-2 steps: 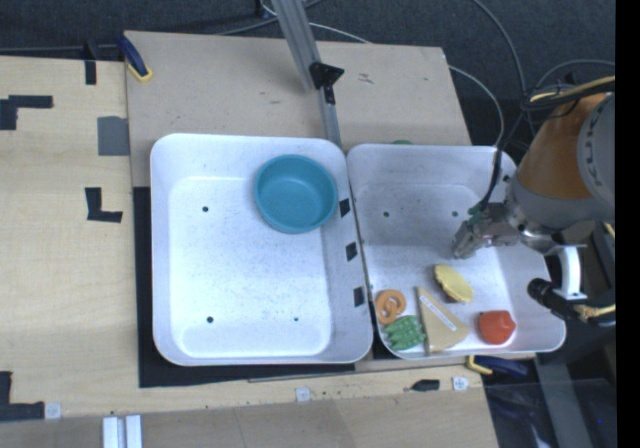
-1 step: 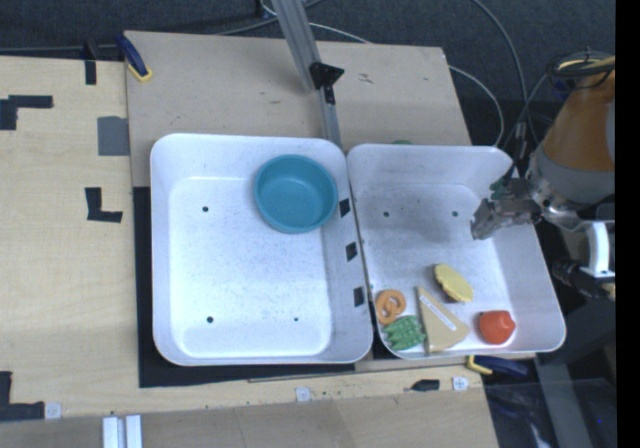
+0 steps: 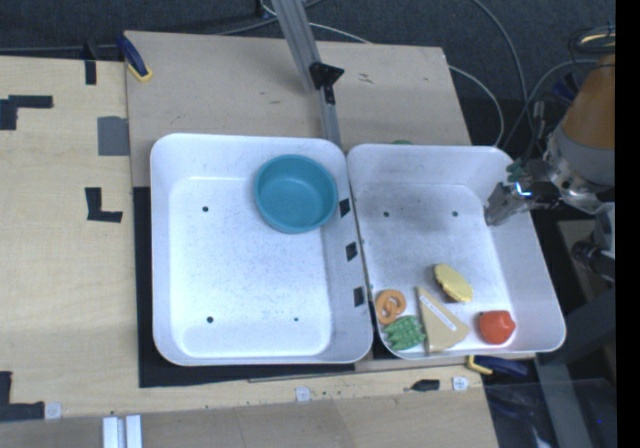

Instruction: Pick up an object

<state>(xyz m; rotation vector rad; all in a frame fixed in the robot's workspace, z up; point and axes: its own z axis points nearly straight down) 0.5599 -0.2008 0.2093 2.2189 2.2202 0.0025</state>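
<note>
The right bin [image 3: 430, 226] holds several small objects along its near edge: an orange ring [image 3: 390, 304], a green leafy piece [image 3: 404, 334], a tan wedge [image 3: 440, 321], a yellow oval piece [image 3: 454, 284] and a red round object [image 3: 496, 326]. A blue bowl [image 3: 295, 193] sits in the far part of the left bin [image 3: 240, 286]. My gripper [image 3: 503, 201] hangs over the right bin's right rim, well behind the small objects and apart from them. Nothing shows between its tips.
A grey pole [image 3: 296, 26] slants down to the gap between the bins at the back. Cables run across the dark floor behind the bench. A yellow-blue clamp [image 3: 135, 61] sits at the board's far left corner.
</note>
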